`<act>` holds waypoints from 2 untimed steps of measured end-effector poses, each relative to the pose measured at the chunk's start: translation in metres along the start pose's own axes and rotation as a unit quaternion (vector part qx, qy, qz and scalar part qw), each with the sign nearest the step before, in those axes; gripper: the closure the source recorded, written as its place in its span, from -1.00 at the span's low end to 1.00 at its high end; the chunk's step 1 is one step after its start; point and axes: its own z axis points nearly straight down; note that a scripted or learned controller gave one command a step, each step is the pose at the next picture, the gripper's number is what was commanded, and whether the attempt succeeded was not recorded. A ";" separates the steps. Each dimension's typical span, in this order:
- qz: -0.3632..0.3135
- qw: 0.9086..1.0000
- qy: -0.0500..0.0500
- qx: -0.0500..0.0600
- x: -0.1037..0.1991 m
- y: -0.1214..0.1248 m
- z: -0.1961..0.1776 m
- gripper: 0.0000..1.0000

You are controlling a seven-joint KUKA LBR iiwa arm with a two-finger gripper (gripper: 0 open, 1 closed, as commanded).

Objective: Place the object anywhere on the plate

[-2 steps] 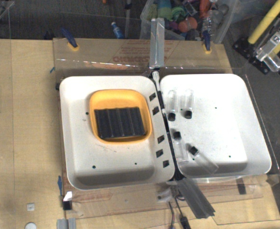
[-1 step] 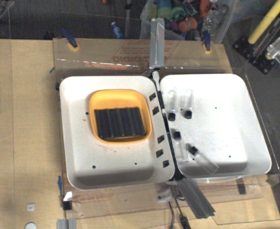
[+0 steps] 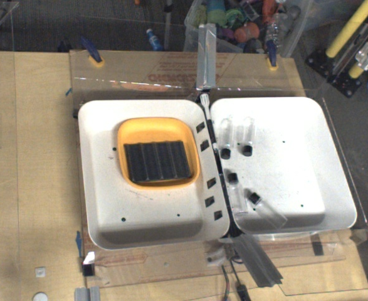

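Note:
An orange plate with rounded corners lies in the left white bin, slightly above the bin's middle. A black rectangular object with lengthwise ribs rests flat on the plate. It covers most of the plate's floor, and its lower edge reaches the plate's near rim.
The right white bin holds several small clear pieces with black ends close to the central divider. A clear box of colourful toys stands behind the bench. A yellow bar leans at the top right.

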 end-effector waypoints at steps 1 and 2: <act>-0.046 0.999 0.002 0.001 0.003 -0.003 0.000 1.00; -0.214 0.977 0.002 -0.001 0.007 -0.006 -0.001 1.00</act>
